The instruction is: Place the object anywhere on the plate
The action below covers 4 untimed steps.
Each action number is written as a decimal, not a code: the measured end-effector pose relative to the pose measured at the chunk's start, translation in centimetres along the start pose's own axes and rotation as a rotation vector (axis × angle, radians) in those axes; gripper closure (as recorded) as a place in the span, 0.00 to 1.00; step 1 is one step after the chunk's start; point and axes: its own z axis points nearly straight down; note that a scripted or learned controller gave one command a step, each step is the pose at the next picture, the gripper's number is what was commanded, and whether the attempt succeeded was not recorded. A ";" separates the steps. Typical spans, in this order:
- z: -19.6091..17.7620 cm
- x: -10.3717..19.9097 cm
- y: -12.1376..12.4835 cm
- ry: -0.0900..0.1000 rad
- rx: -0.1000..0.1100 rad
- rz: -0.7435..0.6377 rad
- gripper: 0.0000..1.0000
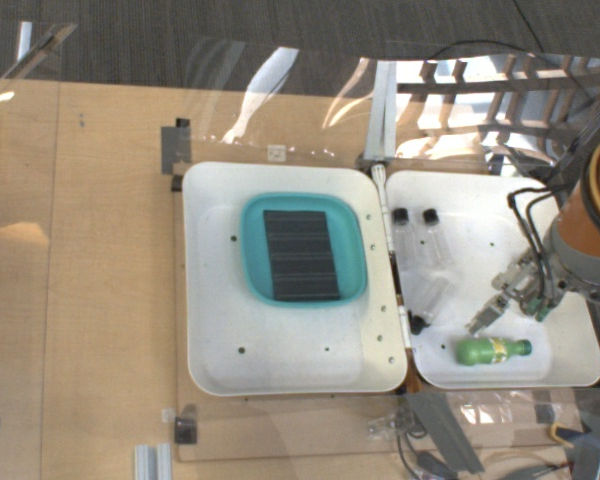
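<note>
1. The bottle [492, 350], green with a pale cap, lay on its side near the front edge of the right bin [580, 373].
2. The claw [515, 303] hung just above it, up and to the right; whether it was spread or pressed together I could not tell.
3. A good grasp probably meant dropping squarely across the bottle's body, since it could roll.
4. The plate [352, 258], teal with a dark mat, waited in the left bin [210, 298], well apart.
</note>
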 end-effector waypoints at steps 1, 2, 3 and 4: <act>7.2 -0.8 -0.8 0.001 0.000 -0.140 0.00; -0.5 -3.2 -3.4 -0.005 -0.001 -0.156 0.00; 7.2 -3.0 -3.1 -0.006 -0.002 -0.184 0.00; 8.6 -0.6 0.4 -0.027 -0.006 -0.266 0.00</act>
